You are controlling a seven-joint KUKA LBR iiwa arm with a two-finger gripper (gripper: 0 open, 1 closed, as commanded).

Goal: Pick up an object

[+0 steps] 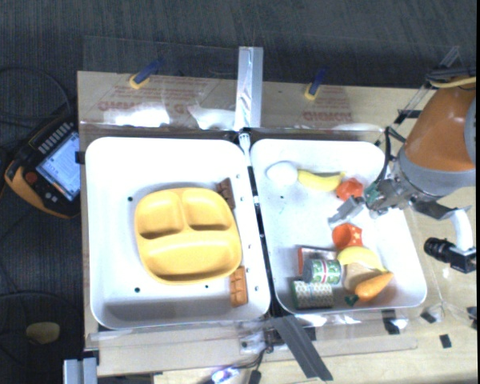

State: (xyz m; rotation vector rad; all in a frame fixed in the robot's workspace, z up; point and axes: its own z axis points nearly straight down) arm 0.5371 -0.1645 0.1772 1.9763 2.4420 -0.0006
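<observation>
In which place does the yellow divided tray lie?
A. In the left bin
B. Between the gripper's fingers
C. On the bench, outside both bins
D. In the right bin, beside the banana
A: the yellow tray lies flat on the floor of the left bin, while the banana is in the right bin.

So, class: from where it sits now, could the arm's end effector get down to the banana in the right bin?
Probably yes: the banana lies uncovered near the end effector, with nothing stacked on it.
</observation>
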